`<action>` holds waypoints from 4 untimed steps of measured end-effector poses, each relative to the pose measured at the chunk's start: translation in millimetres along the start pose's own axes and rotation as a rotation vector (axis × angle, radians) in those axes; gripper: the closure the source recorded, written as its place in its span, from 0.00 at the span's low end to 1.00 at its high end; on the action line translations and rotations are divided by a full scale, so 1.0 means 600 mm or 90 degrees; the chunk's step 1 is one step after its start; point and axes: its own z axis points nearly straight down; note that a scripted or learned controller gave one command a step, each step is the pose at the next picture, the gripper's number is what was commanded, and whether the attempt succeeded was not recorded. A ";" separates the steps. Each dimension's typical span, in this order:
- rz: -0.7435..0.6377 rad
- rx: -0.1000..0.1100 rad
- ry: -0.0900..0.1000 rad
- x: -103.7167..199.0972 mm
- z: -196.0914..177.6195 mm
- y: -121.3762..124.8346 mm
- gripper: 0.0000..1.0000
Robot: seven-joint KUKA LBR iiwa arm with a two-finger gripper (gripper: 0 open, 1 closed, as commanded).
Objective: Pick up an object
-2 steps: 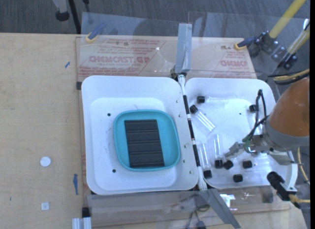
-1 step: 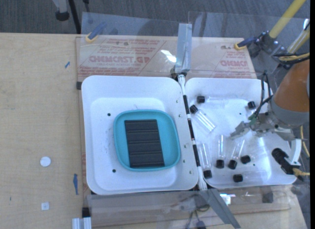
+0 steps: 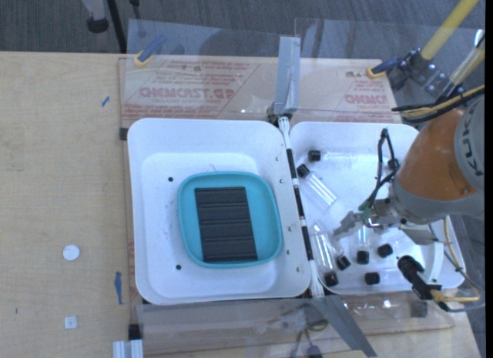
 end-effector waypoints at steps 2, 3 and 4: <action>0.001 0.009 -0.002 -0.005 0.004 0.265 0.00; -0.036 -0.002 -0.001 0.160 -0.160 0.239 0.00; -0.055 0.001 -0.001 0.098 -0.158 0.150 0.00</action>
